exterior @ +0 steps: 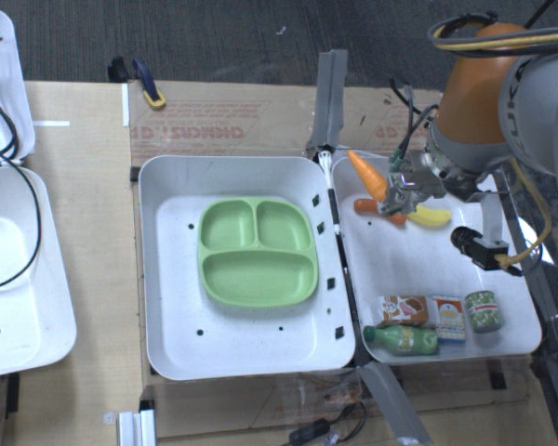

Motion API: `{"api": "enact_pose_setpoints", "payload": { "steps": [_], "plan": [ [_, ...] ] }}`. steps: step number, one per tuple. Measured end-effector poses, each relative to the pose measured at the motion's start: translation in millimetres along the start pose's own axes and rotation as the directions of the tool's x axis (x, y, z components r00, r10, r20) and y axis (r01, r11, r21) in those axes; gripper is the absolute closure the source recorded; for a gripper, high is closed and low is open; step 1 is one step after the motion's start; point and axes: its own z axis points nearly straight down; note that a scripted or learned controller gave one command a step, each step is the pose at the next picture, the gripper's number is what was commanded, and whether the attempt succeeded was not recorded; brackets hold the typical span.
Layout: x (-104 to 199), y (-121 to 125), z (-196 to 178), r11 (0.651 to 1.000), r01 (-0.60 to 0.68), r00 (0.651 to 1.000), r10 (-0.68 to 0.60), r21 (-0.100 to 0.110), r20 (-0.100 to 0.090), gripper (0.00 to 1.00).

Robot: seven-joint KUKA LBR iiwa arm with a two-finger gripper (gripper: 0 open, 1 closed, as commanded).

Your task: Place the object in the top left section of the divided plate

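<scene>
Nearest us in the right bin point(511, 342) lie a green bottle point(403, 339), two small cartons point(428, 311) and a green can point(484, 310). The green divided plate point(258, 252) sits in the left bin point(167, 323). Farther right, our gripper point(395, 199) hangs over a carrot point(367, 176), beside a banana point(431, 216); whether it pinches anything we cannot tell.

Even bright overhead light, soft shadows, mild glare on white bins point(158, 249), slight softness throughout
</scene>
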Motion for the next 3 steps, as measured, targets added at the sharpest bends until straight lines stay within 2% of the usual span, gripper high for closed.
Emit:
{"api": "enact_pose_setpoints", "payload": {
  "steps": [1, 2, 3],
  "plan": [
    [74.3, 56.3, 6.0, 1.000, 0.002, 1.000, -0.002, -0.001, 0.000, 1.00],
    [173.2, 70.2, -26.2, 0.981, -0.194, 0.981, 0.194, -0.002, 0.000, 1.00],
    [236.3, 72.6, -14.9, 0.999, -0.035, 0.999, 0.035, -0.002, 0.001, 1.00]
  ]
}}
